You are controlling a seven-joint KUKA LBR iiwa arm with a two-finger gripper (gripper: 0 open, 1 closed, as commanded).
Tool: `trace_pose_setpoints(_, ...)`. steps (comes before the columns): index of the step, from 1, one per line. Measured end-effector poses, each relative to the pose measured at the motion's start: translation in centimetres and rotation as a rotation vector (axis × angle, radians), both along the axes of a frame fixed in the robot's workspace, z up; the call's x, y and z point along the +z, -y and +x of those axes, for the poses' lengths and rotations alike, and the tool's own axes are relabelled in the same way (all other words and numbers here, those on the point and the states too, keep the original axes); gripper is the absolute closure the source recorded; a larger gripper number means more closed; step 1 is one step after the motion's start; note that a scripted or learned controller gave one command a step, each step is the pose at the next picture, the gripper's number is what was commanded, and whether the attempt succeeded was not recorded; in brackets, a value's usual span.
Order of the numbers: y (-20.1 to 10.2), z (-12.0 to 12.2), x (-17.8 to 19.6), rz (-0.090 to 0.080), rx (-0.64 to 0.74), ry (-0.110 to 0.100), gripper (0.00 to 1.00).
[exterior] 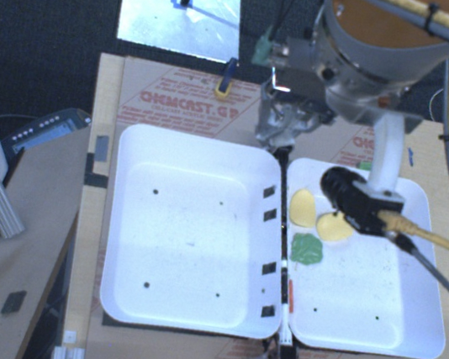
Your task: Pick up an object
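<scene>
Objects: three small flat pieces in the right bin (403, 332): two pale yellow, one green.
Yellow piece (302, 206): rounded, just below and right of the gripper.
Second yellow piece (335, 228): farther right, partly under a black camera unit (356, 198).
Green piece (308, 248): lumpy, directly below both yellow ones.
Gripper (286, 125): above the bins' shared top edge; cannot tell its state.
Left bin (179, 295): white, one.

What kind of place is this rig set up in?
Probably a robotics lab bench: two white bins on a Chemcast-marked board, cabled grey arm, and small yellow and green test pieces.
</scene>
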State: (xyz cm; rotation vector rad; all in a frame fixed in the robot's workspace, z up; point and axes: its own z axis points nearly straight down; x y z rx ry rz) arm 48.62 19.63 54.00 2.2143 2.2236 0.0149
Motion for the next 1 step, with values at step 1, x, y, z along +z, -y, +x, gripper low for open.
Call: trace_pose_setpoints(1, -3.98, 0.93, -15.67, -0.009, 0.003, -0.021, 1.00)
